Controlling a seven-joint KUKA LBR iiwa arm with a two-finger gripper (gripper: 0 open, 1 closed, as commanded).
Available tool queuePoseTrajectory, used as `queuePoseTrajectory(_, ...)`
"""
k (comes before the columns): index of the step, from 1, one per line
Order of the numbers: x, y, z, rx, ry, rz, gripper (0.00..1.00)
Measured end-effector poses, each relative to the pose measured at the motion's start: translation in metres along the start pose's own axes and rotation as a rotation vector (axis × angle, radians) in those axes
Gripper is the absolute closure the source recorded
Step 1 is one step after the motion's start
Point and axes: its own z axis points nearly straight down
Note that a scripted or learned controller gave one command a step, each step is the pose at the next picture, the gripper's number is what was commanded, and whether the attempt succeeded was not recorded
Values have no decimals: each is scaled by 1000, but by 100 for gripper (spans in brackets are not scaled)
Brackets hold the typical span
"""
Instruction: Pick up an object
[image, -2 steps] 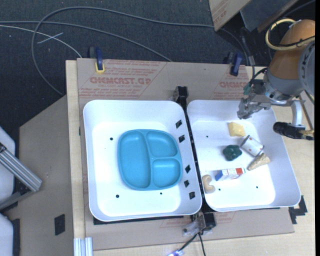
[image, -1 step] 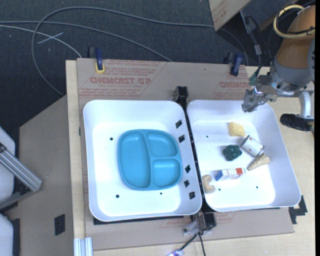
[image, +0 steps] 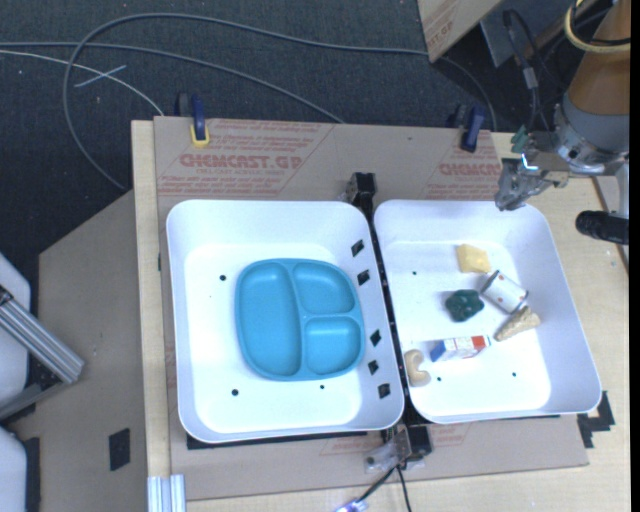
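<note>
The right bin (image: 530, 392) holds several small objects: a pale yellow block (image: 473, 259), a dark green lump (image: 463, 305), a white and grey cylinder (image: 503, 291), a tan wedge (image: 517, 324), a red, white and blue tube (image: 459, 348) and a small beige piece (image: 415, 368). My gripper (image: 512, 190) hangs over the bin's far right corner, well apart from all of them, with nothing seen in it. Its tips are small and dark at this angle.
The left bin (image: 200, 250) holds a blue three-compartment plate (image: 299, 318). Black clips (image: 362, 187) join the two bins along the middle. Blue clamps (image: 199, 117) sit on the board's far edge. Cables trail over the dark floor behind.
</note>
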Motion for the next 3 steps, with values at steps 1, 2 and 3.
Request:
queuePoseTrajectory(1,48,-14,11,8,2,-1,100)
queuePoseTrajectory(2,105,-33,2,8,4,-4,100)
queuePoseTrajectory(3,154,-49,-7,7,4,-4,100)
